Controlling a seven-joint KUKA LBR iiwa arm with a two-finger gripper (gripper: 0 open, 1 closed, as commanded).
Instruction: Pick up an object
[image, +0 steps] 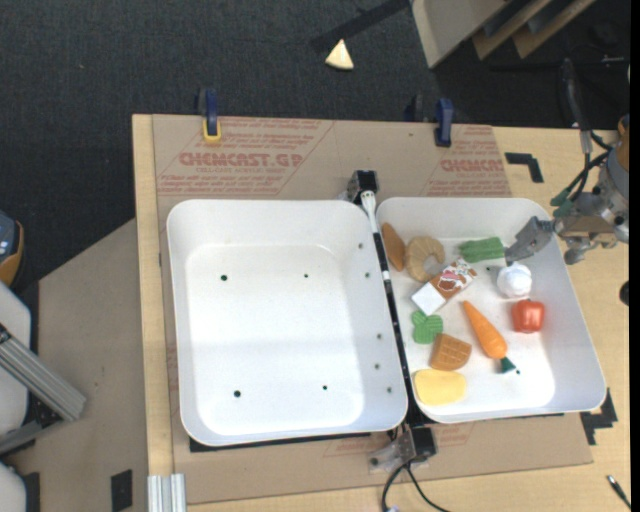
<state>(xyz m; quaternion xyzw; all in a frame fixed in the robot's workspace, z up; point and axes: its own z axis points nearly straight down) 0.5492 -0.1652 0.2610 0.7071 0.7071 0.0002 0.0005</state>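
The flat brown cardboard sheet on the bench has red letters printed on it. Above the left white bin they read "CHEMCAST GP". Above the right white bin, the same red word shows again, partly cut off.

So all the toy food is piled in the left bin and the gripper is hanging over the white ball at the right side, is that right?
Not quite. The camera view shows the toy food, such as the carrot and the red tomato, in the right bin, not the left bin. The rest stands: the gripper is above the white ball at the right side.
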